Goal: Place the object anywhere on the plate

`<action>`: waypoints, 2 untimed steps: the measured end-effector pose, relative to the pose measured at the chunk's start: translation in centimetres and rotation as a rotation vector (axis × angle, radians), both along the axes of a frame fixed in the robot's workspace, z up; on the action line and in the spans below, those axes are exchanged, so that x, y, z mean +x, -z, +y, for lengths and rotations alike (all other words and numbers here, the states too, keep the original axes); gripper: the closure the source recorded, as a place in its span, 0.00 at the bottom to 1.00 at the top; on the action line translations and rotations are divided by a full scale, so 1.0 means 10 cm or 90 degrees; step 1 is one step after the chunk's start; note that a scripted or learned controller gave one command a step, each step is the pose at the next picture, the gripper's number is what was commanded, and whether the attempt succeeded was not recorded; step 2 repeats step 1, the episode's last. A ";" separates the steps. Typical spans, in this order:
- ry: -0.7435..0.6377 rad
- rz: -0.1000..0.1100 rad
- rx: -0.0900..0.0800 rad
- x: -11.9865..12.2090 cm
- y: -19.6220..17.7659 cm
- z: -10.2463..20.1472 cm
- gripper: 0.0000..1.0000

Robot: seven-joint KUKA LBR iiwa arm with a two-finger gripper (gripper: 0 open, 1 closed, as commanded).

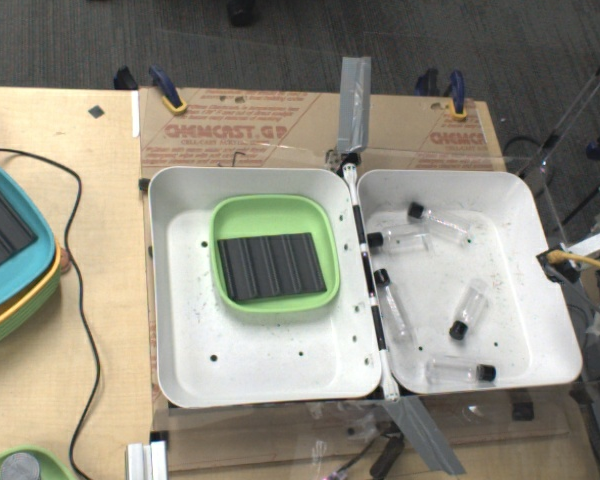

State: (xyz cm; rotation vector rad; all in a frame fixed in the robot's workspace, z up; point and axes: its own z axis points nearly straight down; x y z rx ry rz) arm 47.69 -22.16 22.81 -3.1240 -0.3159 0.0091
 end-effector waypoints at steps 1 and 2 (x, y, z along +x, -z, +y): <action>0.000 0.000 0.000 0.00 0.01 0.00 0.00; 0.000 0.000 0.000 0.00 0.01 0.00 0.00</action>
